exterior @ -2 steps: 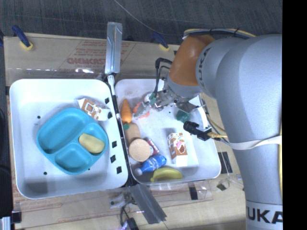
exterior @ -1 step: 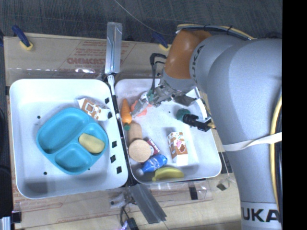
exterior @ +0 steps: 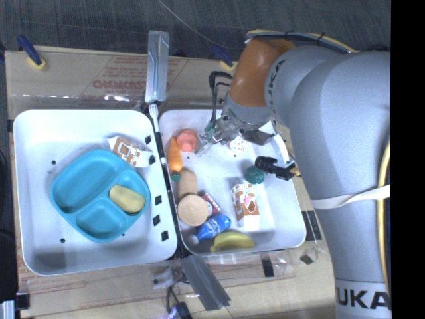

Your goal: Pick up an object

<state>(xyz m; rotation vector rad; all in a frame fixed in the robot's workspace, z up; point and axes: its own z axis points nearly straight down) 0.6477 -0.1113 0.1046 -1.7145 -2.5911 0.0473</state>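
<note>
Pink rounded object (exterior: 186, 139) lying at right bin's upper-left, just beside upright orange carrot (exterior: 174, 155).

Bench (exterior: 80, 78) with cardboard top; two white bins (exterior: 26, 198) (exterior: 282, 226) side by side on it.

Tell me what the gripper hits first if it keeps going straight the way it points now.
Probably the pink object in the right bin: the gripper points toward the view's left and down, with that object just ahead and the carrot beyond. Depth is unclear, so it could meet the bin floor first.
</note>
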